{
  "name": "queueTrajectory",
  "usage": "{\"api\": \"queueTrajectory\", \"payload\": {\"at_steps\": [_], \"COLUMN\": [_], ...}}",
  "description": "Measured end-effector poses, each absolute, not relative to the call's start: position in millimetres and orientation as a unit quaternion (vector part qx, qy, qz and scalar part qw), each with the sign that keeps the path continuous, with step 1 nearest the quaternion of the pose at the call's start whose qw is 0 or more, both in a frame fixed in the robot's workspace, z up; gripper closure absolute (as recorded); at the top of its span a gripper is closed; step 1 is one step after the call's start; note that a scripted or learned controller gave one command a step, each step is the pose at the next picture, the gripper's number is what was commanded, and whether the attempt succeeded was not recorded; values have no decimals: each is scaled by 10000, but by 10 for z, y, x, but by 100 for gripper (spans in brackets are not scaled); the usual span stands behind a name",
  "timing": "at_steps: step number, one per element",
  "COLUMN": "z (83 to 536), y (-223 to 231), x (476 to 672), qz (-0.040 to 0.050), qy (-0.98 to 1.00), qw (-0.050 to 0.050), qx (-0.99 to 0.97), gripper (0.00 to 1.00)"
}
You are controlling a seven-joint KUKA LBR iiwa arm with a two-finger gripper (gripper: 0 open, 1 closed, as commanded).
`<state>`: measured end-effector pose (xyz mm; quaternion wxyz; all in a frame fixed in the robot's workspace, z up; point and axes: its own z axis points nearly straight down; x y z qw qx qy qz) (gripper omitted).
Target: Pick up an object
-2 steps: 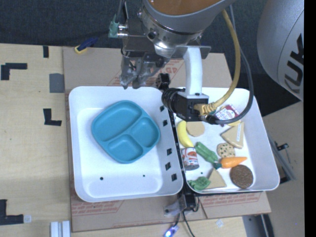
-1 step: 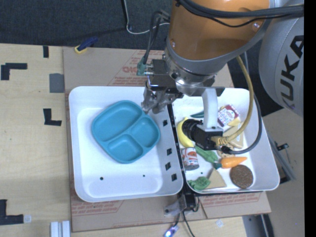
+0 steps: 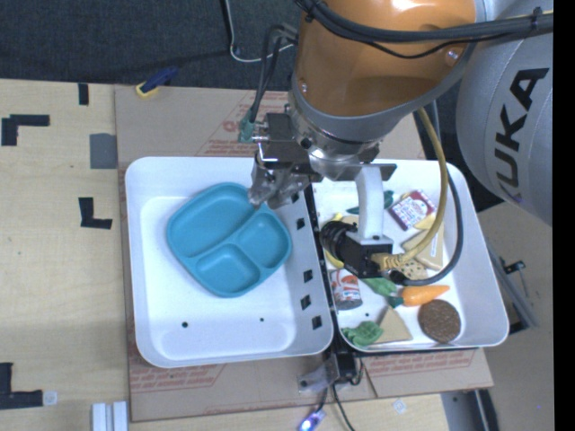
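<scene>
The arm looks to be at the approach or grasp step, and the next move calls for a firm closure on the plate's rim before any lift. The gripper (image 3: pixel 269 187) sits at the upper right edge of the blue divided plate (image 3: pixel 229 239) in the left bin (image 3: pixel 153 330), apparently touching it; whether it grips cannot be told.

arm (image 3: pixel 395 52) cropped at top, jaws hidden
</scene>
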<state>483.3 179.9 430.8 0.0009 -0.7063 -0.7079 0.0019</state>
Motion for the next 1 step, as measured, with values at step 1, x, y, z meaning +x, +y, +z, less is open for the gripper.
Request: {"api": "queueTrajectory", "payload": {"at_steps": [1], "z": [4178], "y": [1610], "x": [4833], "qz": [19], "qy": [-7075], "qw": [8], "qx": [-7067], "gripper": [100]}}
